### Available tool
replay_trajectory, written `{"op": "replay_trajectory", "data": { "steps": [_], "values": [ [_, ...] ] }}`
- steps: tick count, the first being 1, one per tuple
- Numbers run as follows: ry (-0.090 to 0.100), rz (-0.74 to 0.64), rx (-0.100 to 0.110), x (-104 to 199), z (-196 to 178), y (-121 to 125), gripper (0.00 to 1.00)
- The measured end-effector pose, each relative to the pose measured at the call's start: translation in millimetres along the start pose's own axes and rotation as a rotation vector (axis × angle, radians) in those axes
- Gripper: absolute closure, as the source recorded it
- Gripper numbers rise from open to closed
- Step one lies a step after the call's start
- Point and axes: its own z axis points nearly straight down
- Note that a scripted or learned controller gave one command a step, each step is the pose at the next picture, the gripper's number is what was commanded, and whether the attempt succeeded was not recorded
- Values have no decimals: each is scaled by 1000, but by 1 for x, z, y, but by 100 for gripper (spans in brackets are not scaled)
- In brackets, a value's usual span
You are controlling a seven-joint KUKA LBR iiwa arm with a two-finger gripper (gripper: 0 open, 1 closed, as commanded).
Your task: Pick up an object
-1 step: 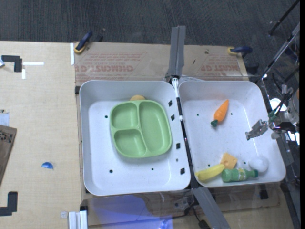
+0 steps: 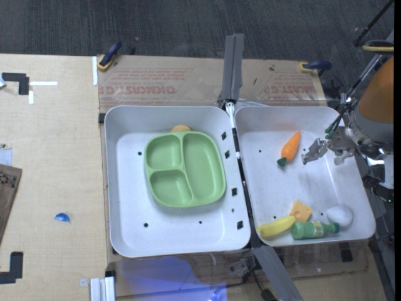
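In the right bin (image 2: 351, 125) lie a toy carrot (image 2: 290, 147) near the back, a yellow banana (image 2: 276, 227) and a green bottle (image 2: 313, 230) along the front wall, an orange-yellow wedge (image 2: 301, 211) and a white rounded object (image 2: 339, 215). My gripper (image 2: 322, 160) hangs over the right bin's back right part, just right of the carrot and apart from it. Its fingers (image 2: 311, 152) stand open, and I see nothing between them.
The left bin (image 2: 125, 224) holds a green divided plate (image 2: 185, 168), with a small yellow-orange thing (image 2: 180, 128) peeking out behind its far edge. A grey divider bar (image 2: 233, 61) runs between the bins at the back. A small blue item (image 2: 61, 217) lies on the bench at left.
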Motion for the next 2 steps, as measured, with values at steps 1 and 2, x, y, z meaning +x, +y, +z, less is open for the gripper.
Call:
{"op": "replay_trajectory", "data": {
  "steps": [1,2],
  "values": [
    [0,-39,-2,66,39,64,0],
    [-3,-42,-2,66,29,64,100]
  ]
}}
